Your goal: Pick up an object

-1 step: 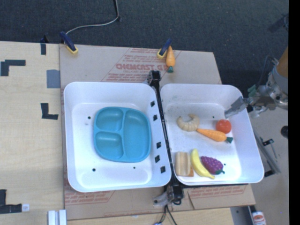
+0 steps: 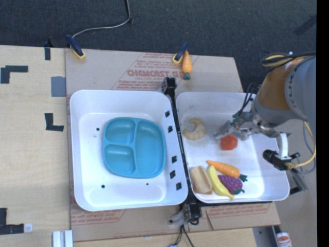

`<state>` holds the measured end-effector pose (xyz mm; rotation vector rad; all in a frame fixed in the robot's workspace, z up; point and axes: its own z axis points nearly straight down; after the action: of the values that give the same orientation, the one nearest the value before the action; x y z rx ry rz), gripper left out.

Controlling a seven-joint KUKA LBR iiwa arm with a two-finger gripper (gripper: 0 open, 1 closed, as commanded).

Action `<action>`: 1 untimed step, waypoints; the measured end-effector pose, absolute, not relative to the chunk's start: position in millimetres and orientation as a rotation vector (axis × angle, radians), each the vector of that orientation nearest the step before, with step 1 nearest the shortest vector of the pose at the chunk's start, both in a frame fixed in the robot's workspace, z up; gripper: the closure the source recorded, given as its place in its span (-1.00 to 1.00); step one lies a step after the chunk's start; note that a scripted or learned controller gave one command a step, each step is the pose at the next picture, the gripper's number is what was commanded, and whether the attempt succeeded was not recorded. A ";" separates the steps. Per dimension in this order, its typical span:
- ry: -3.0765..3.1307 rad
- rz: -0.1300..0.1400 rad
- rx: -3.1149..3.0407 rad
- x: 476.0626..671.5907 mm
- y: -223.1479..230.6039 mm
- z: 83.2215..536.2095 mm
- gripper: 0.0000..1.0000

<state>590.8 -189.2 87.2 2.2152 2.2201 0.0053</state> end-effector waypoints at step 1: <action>2.219 0.003 2.217 557.5 -154.8 86.7 -1.00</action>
<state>557.5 -154.8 86.7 2.2169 2.2188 0.0025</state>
